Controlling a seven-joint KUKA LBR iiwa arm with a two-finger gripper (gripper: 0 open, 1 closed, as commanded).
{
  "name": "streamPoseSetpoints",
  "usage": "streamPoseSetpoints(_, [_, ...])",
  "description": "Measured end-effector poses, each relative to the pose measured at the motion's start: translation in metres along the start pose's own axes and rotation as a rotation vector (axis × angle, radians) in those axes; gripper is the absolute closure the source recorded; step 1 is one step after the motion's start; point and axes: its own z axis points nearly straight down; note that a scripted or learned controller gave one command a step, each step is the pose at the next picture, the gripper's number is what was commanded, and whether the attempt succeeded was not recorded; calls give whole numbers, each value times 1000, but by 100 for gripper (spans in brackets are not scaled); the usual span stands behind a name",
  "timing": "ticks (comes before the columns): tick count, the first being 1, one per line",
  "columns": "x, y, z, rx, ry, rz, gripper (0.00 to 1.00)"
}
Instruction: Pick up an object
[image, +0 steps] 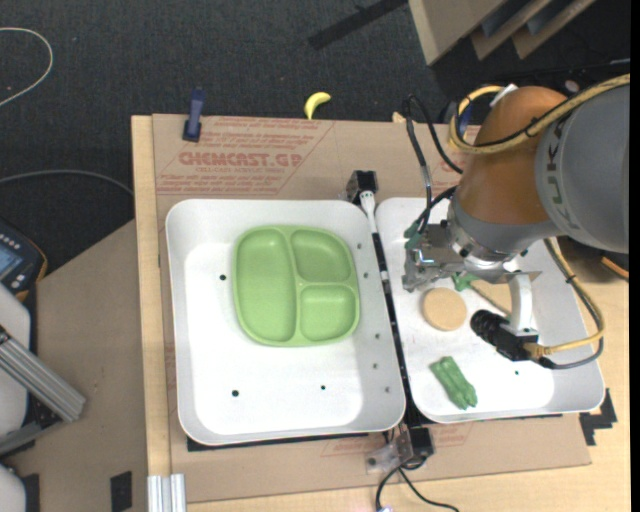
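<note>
In the right bin (560, 395) lie a round tan disc (445, 310) and, nearer the front edge, a green ridged piece (455, 383). My gripper (438, 276) hangs over the bin's left half, just behind the tan disc and close above it. The wrist and arm hide the bin floor behind it. Nothing can be seen held in the gripper.
The left bin (200, 380) holds a light green divided plate (296, 286). A small yellow object (317, 102) and a blue one (193, 116) lie beyond the bins at the far edge of the board.
</note>
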Motion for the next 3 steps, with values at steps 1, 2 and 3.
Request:
streamPoseSetpoints(1, [-9, 2, -124, -21, -5, 5, 100])
streamPoseSetpoints(2, [48, -23, -117, -2, -1, 1, 100])
streamPoseSetpoints(3, [18, -74, -274, -26, -2, 7, 100])
